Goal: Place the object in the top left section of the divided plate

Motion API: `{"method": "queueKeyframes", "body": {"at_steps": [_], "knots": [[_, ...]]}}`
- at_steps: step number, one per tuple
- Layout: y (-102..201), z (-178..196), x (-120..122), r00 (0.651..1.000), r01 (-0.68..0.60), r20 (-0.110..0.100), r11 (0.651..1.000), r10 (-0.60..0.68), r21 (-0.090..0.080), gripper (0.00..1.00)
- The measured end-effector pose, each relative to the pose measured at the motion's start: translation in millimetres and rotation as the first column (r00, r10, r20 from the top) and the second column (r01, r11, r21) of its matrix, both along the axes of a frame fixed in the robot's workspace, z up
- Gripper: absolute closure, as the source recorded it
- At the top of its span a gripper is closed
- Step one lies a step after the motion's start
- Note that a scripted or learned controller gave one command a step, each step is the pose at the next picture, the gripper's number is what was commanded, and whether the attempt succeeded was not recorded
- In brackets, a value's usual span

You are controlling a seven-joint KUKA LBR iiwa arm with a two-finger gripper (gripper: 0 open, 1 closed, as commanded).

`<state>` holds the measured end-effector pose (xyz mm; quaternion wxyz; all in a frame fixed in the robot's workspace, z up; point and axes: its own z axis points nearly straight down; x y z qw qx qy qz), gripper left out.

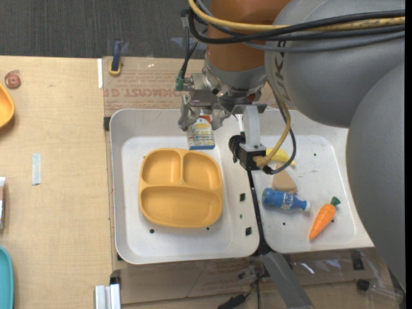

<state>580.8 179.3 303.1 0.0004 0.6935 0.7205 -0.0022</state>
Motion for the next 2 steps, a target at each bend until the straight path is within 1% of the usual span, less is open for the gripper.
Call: {"method": "queueKeyframes", "body": {"at_steps": [1,2], "knots": [[34.9,-74.2,12.7,0.997,-0.075,-0.002,0.997,0.075,0.001,1.00],[35.0,-74.0,12.8,0.997,-0.075,-0.001,0.997,0.075,0.001,0.00]]}}
